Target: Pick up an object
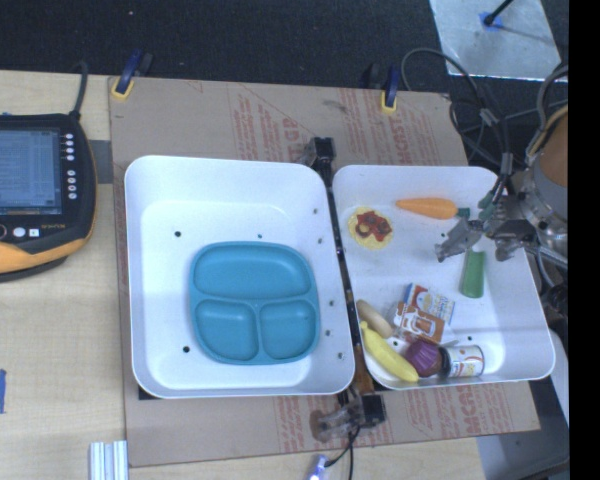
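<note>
Two white bins sit side by side on our bench. Our gripper [477,240] hangs over the right bin [510,368], wide open and holding nothing. A green bottle [472,274] lies just under it. We should go straight down and squeeze it around the middle.

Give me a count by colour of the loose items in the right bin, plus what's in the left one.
Right bin:
Orange: 1, the carrot
Green: 1, the green piece
Yellow: 2, the banana and the pizza round
Orange-and-white: 1, the small carton
Dark: 1, the bottle
Tan: 1, the stick
Left bin:
Blue: 1, the divided plate
Total: 8
</note>
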Controlling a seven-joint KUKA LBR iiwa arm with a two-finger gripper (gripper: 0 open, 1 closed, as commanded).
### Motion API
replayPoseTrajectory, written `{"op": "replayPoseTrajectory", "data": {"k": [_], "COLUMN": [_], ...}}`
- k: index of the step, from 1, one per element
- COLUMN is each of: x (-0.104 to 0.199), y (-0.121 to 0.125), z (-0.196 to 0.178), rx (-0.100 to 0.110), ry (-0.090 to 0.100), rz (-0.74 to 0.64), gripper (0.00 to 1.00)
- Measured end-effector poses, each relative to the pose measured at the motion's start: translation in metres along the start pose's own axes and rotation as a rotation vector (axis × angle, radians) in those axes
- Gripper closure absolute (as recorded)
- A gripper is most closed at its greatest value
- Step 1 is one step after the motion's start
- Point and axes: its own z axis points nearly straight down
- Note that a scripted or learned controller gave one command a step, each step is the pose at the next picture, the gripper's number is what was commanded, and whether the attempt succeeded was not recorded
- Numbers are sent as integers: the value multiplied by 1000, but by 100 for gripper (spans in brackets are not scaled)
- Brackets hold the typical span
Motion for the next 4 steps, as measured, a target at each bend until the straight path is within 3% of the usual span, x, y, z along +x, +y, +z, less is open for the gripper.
{"op": "replayPoseTrajectory", "data": {"k": [1, 2, 3, 4], "x": [19, 14, -27, -71], "y": [-22, 51, 131, 133], "z": [117, 147, 148, 77], "rx": [2, 0, 9, -3], "ry": [0, -2, 2, -1], "rz": [-1, -1, 4, 3], "gripper": [0, 0, 0, 0]}}
